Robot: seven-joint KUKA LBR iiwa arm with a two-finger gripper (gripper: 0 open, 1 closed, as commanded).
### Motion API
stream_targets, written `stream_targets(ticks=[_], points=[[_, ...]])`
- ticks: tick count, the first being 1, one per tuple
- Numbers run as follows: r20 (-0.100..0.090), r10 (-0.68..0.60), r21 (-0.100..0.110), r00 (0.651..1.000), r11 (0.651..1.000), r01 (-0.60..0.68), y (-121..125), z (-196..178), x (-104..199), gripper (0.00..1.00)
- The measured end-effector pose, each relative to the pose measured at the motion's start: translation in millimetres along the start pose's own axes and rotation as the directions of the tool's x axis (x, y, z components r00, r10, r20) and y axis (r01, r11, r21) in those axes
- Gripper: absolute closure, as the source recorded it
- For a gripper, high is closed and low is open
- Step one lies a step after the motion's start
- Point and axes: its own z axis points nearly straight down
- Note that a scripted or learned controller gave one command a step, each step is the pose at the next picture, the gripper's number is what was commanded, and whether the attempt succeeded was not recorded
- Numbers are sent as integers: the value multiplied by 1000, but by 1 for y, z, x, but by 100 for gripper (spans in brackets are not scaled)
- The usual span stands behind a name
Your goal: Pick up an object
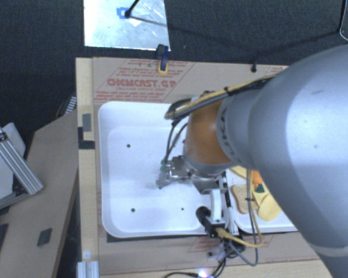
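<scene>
While the arm (301, 138) reached in from the right and hid most of the right bin (281, 229), its gripper (169, 175) hung low over the left bin (124, 155), near the middle of that bin's floor. Whether the gripper was open or closed could not be told; the wrist and the orange band (206, 138) covered it from above, and nothing could be seen in its grasp. The floor around it looked bare apart from a few small dark dots. The likeliest thing to pick, a yellow object (267, 206) with an orange piece (258, 187) beside it, lay in the right bin, peeking out just under the arm and well apart from the gripper.

By my reading, the pick was at the reach-and-descend step, with no grasp made. The next move called for getting the gripper above something real, most likely across to the yellow object, then lowering squarely and closing on it.
</scene>
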Motion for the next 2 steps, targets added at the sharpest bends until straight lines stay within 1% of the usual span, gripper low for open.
stream_targets(ticks=[1, 2], points=[[1, 7, -12, 1000, 1000, -7, 5, -15, -4, 100], [-2, 6, -28, 1000, 1000, -6, -30, -175, -31, 100]])
